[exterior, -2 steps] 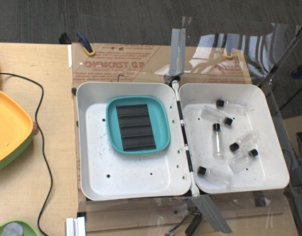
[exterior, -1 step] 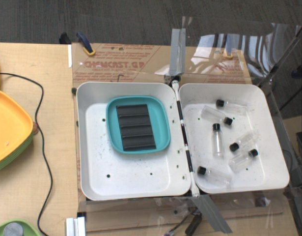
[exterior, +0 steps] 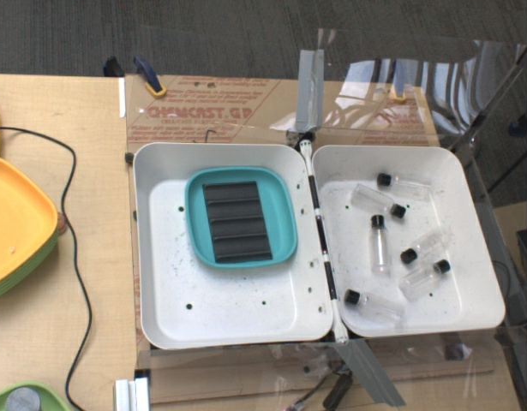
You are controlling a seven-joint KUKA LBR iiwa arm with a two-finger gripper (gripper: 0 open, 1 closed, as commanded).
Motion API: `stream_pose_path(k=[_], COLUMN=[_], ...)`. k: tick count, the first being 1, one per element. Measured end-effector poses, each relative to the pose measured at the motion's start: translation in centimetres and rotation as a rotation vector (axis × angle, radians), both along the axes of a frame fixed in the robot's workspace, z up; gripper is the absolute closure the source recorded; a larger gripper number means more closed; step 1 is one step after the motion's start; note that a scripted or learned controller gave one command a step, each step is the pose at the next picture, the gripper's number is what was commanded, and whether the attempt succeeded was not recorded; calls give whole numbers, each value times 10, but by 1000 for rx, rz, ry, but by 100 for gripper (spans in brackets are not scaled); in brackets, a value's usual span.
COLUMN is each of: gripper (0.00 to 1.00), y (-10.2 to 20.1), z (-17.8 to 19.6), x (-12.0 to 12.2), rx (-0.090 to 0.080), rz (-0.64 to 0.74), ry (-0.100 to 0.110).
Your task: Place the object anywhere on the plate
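Note:
A teal square plate (exterior: 283, 221) with a dark ribbed insert (exterior: 237, 221) lies in the upper middle of the left white bin (exterior: 160, 306). In the right white bin (exterior: 477, 298) lie several clear plastic vials with black caps, one (exterior: 379, 240) upright in the picture near the middle, another (exterior: 401, 178) near the back, others (exterior: 423, 248) toward the right and one (exterior: 370, 303) near the front edge. All vials rest on the bin floor, apart from the plate.
Stacked orange and green dishes (exterior: 14, 229) sit at the far left on the wooden bench, with a black cable (exterior: 73, 229) running past them. A cardboard sheet (exterior: 220, 110) lies behind the bins. A grey metal post (exterior: 309, 92) stands at the back between the bins.

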State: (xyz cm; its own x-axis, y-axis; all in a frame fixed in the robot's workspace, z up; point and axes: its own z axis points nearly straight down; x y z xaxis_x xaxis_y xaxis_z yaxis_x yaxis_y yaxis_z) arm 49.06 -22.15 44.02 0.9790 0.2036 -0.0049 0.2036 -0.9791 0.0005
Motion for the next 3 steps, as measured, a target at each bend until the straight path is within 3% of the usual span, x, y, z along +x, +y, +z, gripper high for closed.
stream_pose_path(k=[3], gripper=[0], y=[0], z=[0], x=[12], rx=[0], rz=[0], ry=[0])
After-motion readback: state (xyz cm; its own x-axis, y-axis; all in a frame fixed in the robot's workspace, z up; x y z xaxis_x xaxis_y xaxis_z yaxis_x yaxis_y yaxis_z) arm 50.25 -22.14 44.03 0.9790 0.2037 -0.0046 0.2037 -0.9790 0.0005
